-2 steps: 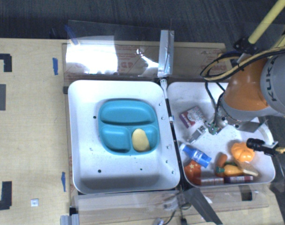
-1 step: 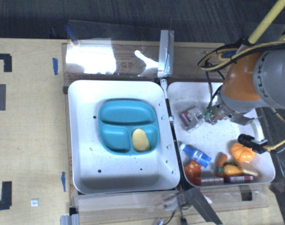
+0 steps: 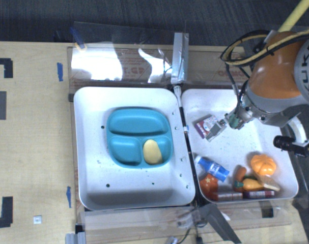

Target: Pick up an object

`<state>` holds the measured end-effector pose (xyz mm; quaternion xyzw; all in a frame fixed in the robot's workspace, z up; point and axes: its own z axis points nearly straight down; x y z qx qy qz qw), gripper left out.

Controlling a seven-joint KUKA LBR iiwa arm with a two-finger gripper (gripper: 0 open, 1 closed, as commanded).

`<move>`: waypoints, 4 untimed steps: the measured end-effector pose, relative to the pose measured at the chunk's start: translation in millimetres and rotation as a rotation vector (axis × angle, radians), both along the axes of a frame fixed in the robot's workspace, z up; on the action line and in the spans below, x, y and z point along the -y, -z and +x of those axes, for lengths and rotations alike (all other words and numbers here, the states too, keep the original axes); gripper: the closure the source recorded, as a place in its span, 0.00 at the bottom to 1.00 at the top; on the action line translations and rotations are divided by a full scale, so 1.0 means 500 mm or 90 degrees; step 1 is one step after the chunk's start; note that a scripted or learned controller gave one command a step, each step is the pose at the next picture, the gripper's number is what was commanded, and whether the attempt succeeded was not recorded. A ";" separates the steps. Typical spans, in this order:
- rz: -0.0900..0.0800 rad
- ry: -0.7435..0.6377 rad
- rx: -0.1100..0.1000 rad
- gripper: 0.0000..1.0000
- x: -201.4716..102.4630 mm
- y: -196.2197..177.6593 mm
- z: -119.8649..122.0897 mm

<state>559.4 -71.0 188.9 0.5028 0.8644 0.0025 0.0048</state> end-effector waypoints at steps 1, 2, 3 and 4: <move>0.000 -0.035 -0.011 0.00 0.061 0.188 0.073; -0.001 -0.094 -0.003 0.00 0.057 0.204 0.144; -0.002 -0.094 0.002 1.00 0.057 0.179 0.148; 0.001 0.086 -0.002 1.00 -0.082 0.004 0.156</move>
